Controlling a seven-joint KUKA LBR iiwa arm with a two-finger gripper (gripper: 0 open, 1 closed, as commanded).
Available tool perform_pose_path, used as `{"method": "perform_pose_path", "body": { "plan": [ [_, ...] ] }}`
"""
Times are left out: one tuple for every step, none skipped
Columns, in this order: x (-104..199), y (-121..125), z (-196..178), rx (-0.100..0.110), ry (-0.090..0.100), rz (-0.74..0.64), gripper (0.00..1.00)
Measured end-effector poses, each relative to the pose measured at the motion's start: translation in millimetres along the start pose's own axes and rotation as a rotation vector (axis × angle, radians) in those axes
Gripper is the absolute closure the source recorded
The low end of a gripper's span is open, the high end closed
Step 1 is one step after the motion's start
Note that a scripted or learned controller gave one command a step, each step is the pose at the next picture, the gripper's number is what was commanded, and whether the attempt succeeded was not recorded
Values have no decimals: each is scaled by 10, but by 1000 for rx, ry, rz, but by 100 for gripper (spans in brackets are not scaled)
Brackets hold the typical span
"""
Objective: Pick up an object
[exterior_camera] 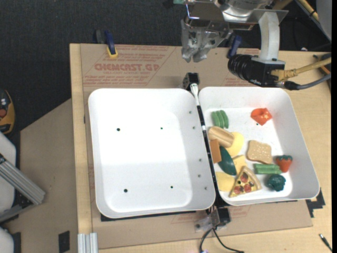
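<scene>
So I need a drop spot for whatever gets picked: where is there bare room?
The left bin is all bare floor. In the right bin, only the far strip around the red piece is open; its near-left half is crowded.

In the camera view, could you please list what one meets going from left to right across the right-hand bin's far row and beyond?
Blue clamp at the board's far-left corner → left bin → green pickle → red pepper → right bin's outer wall.
</scene>
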State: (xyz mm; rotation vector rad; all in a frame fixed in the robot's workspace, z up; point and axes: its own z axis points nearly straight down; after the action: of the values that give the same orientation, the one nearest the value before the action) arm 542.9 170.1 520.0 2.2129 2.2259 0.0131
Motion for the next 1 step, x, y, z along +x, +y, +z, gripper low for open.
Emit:
{"method": "perform_pose_path", "body": {
  "plan": [
    [295, -403, -171, 3, 0, 0, 100]
  ]
}}
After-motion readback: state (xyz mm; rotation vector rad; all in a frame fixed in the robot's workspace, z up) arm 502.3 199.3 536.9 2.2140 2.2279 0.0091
